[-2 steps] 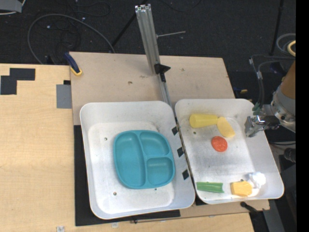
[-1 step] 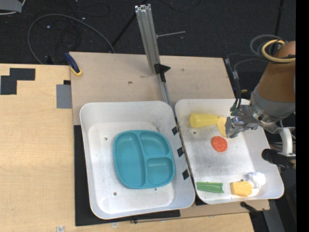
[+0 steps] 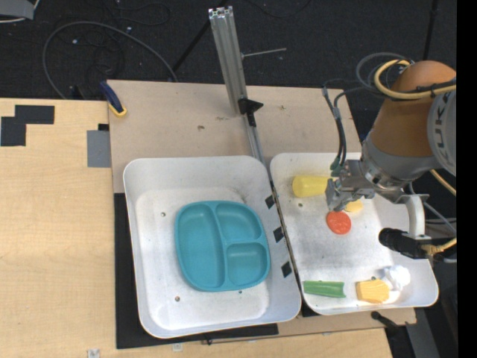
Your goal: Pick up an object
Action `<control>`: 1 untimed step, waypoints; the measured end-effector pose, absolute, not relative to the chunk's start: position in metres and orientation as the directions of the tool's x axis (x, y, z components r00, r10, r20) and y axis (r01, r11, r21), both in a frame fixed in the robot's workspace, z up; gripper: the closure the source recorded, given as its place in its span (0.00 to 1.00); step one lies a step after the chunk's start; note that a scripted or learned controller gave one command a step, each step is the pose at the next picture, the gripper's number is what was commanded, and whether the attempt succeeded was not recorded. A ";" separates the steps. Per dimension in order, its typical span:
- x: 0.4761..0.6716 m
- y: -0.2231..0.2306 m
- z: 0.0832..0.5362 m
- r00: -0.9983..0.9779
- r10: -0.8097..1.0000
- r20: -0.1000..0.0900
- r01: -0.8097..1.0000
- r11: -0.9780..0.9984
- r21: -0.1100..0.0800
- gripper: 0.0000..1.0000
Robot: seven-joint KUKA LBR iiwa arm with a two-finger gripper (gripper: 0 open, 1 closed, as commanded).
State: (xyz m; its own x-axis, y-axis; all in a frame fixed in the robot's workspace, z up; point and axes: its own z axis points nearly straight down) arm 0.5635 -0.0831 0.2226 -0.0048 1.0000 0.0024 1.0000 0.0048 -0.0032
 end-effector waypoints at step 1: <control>0.568 -0.029 0.233 -0.005 1.000 0.002 1.000 0.005 -0.001 1.00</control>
State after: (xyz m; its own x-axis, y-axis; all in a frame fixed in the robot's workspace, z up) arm 0.5681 -0.0286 0.2331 -0.0054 1.0000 0.0020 1.0000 0.0054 -0.0010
